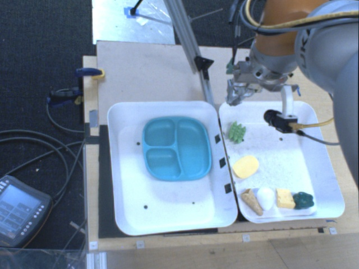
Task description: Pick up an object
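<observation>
From my seat, the biggest thing in view is the arm (pixel 314 32), grey with its orange band, reaching in from 3 o'clock and bent down over the far edge of the right bin. It is posed high, which I read as a hover before committing to a descent.

The surface (pixel 146 72) carries 2 white bins side by side. The left bin (pixel 168 206) holds a blue divided plate (pixel 176 148) with 3 compartments, sitting near its centre with nothing on it; I take it as a likely drop-off spot rather than a pick target.

The right bin (pixel 314 167) holds the candidates. A yellow lemon-like piece (pixel 246 166) lies toward its 9 o'clock side. Along its 6 o'clock edge sit 4 small toy foods close together: a tan cone-shaped piece (pixel 251 201), a white egg (pixel 265 197), a yellow cheese-like block (pixel 285 198) and a dark green lump (pixel 303 200). That crowding would make any of them awkward to pinch alone.

A small green leafy piece (pixel 236 131) sits alone at the bin's 10 o'clock corner, just below the gripper (pixel 234 97), so I judge it the intended pick. The gripper is above it, not touching, carrying nothing; whether its jaws are parted I cannot tell from this angle.
</observation>
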Robot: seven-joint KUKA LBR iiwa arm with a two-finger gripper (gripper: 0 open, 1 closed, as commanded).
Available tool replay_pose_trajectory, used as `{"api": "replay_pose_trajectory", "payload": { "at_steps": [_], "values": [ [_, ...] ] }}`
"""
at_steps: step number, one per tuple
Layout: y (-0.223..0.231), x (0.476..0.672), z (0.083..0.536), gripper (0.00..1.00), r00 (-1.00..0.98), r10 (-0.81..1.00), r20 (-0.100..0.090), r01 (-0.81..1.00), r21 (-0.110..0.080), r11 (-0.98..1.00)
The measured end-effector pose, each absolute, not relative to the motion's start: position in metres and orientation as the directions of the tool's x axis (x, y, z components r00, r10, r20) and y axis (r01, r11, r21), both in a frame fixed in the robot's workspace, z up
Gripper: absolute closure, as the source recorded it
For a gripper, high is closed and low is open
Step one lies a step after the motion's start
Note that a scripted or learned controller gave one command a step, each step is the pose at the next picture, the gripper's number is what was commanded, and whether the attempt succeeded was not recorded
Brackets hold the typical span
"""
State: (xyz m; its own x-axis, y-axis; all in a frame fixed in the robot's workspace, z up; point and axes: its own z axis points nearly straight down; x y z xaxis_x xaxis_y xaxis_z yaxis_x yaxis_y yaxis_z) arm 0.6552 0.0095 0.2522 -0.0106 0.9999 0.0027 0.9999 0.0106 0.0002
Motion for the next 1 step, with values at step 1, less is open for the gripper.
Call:
{"api": "replay_pose_trajectory", "payload": {
  "at_steps": [1],
  "values": [
    [0.0649,0.6403,0.2401,1.00,-0.011,1.000,0.003,1.000,-0.001,0.011]
  ]
}}
